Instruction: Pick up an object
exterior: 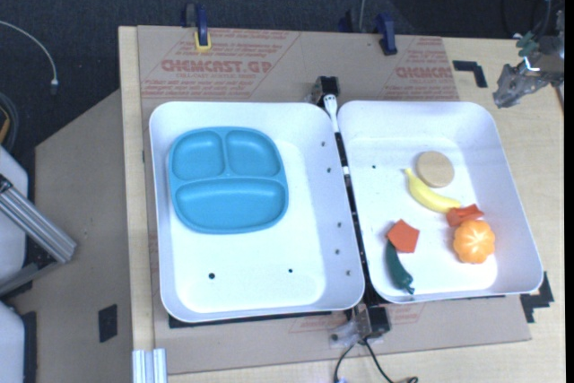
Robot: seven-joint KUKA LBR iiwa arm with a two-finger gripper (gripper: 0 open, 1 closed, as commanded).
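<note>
Across the far edge of the bench board [296, 58], red mirrored lettering is printed in two places; it appears to read "CHEMCAST GP", and the smaller lines under it are too fine to read. Two blue clamps [199, 24] grip that far edge. The gripper [525, 76] is at the frame's right edge, beyond the far right corner of the right bin [502, 148] and clear of both bins; it is small, partly cut off, and its jaw state cannot be determined. The right bin holds a tan disc [435, 168], a yellow banana [429, 193] touching the disc's near side, a small red piece [464, 213], an orange fruit [473, 241], an orange-red block [404, 236] and a dark green item [398, 269] near the bin's near edge. The left bin [179, 282] carries a blue divided plate [229, 179] in its far half.
</note>
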